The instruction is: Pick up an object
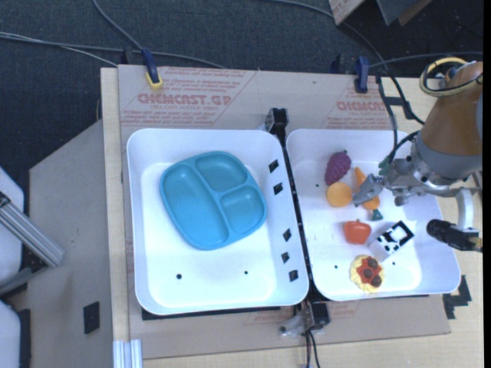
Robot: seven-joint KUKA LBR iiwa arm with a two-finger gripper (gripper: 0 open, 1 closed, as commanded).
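The right bin [430, 282] holds several toy foods. A purple bunch of grapes [337, 166] lies at the back, with an orange round fruit [339, 195] just in front of it. An orange carrot-like piece [360, 177] lies beside them, and part of it is hidden under my gripper [370, 191]. A red tomato-like piece [356, 231] sits in the middle and a yellow pizza-like disc [367, 272] near the front. My gripper hangs low over the carrot piece, right of the orange fruit.
A black-and-white patterned block [393, 237] lies right of the red piece. The left bin [153, 282] holds a blue divided plate [213, 198]. The arm's grey and orange body [453, 140] covers the right bin's right edge. Cables run behind the bench.
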